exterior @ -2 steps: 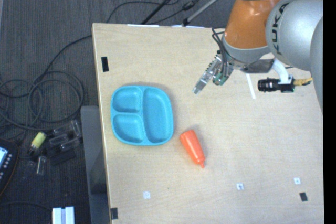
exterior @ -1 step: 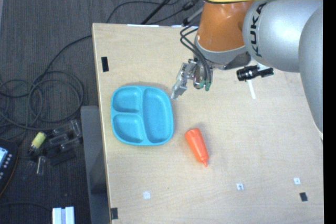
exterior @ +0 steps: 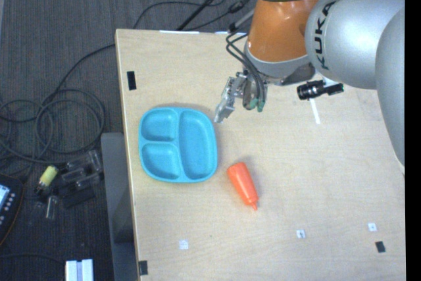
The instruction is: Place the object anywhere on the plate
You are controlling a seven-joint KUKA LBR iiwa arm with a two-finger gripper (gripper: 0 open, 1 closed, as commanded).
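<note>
Camera view: gripper [exterior: 231,102] hovers beside the plate [exterior: 179,144], fingers slightly parted and empty; carrot [exterior: 243,184], also beside the plate, tapers and may slip out.

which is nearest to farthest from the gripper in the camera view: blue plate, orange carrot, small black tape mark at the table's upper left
From the gripper:
1. Blue plate, just below-left.
2. Orange carrot, lower down, right of the plate.
3. Black tape mark, far left near the table edge.

Blue plate [exterior: 179,144]; orange carrot [exterior: 243,184]; pale wood bench [exterior: 316,194].
</note>
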